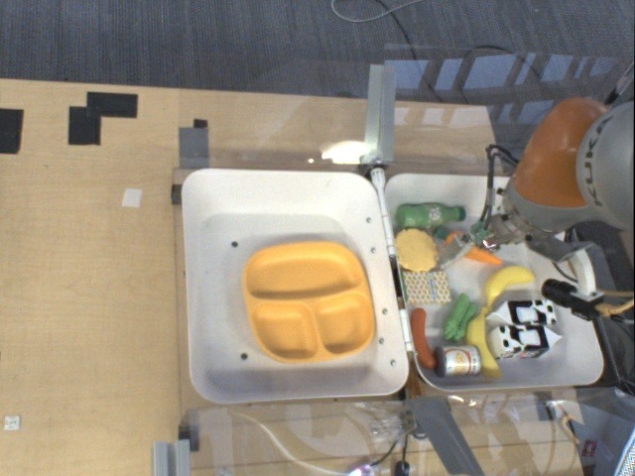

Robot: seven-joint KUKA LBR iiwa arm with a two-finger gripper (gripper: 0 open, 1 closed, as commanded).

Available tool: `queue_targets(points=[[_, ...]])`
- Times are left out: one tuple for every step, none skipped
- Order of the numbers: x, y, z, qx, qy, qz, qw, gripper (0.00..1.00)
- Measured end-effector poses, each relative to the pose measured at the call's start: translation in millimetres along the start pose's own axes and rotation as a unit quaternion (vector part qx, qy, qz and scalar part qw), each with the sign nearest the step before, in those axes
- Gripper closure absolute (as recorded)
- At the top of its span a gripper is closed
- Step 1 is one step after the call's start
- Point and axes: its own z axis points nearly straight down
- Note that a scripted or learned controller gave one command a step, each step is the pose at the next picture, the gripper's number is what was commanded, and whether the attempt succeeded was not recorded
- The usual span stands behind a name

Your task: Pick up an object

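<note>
Hovering over small orange plastic carrot (483,257); light, hard, slippery, so pinch mid-body. End effector (488,232) grip: cannot tell.

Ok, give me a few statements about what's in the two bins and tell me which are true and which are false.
1. The yellow divided tray lies in the left bin. True.
2. The green bottle lies in the left bin. False: it lies at the far end of the right bin.
3. The can lies at the near edge of the right bin. True.
4. The banana rests on the yellow divided tray. False: it lies in the right bin, beside the black-and-white box.
</note>
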Motion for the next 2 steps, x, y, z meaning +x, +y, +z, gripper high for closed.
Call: queue_targets(points=[[0.4,2.0,-11.9,-0.002,0.0,-0.001,1.0,1.0],[23.9,-5.5,-103.9,0.003,0.0,0.042,0.9991,1.0]])
